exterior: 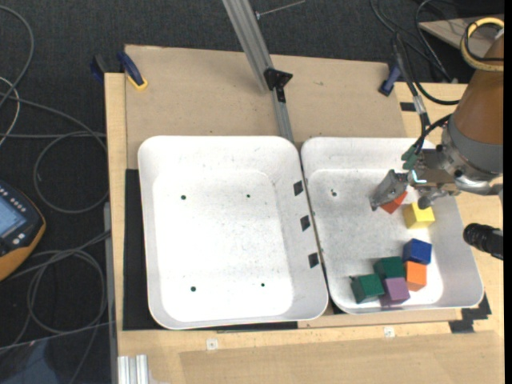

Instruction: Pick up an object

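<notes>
Over the right bin (344, 166), the gripper (398, 192) sits low with a red block (393, 205) peeking out just under its fingers; can't tell if they're clamped or apart.

If it's grabbing the red one, I'd say lift straight up and avoid nudging the yellow block (418, 215) at its 4 o'clock. Count: one red, one yellow, one blue (418, 251), one orange (416, 274), one purple (395, 291), two green (379, 278). Left bin (216, 230) sits at 9 o'clock.

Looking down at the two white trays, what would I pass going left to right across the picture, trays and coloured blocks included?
Left tray → right tray → dark green block → purple block → yellow block.
</notes>
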